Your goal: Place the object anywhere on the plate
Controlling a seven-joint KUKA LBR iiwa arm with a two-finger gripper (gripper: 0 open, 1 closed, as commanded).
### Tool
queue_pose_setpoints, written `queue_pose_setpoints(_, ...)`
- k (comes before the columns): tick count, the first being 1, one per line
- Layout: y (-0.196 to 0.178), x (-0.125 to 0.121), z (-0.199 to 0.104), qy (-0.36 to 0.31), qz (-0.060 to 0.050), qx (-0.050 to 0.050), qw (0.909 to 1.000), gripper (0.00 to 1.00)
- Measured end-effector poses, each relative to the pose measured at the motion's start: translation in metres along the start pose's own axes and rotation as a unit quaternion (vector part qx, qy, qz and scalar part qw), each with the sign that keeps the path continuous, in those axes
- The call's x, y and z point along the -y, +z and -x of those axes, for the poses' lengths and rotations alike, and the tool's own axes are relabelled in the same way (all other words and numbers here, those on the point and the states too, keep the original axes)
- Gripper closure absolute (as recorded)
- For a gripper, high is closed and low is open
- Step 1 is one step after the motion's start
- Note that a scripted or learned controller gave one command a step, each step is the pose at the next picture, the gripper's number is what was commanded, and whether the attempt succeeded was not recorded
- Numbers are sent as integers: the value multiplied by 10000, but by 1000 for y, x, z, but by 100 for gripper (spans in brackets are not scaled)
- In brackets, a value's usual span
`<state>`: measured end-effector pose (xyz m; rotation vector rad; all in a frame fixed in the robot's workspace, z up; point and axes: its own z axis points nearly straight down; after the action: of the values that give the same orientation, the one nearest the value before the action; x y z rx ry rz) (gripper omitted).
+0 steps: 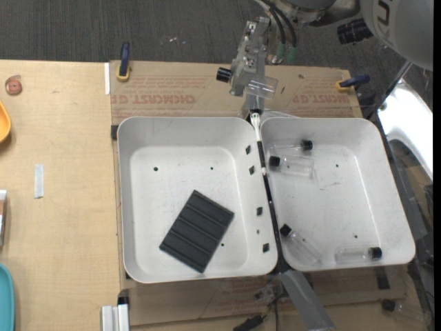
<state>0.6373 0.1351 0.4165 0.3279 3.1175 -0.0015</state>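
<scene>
Clear vials (293, 163) faint against right bin (386, 185), pincer (253, 88) tips indistinct

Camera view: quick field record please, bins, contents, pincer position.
left bin: holds one dark ribbed rectangular plate, lying flat, turned diagonally
right bin: holds four clear vials with black caps, lying on their sides
vial positions: two near the far left corner; two along the near edge
pincer: above the far edge of the bench, at the seam between bins
plate load: nothing on it
</scene>
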Motion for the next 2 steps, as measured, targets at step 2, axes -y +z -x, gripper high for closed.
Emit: queue_pose_setpoints(2,-26,-93,4,-3347,22,-8,9423,100)
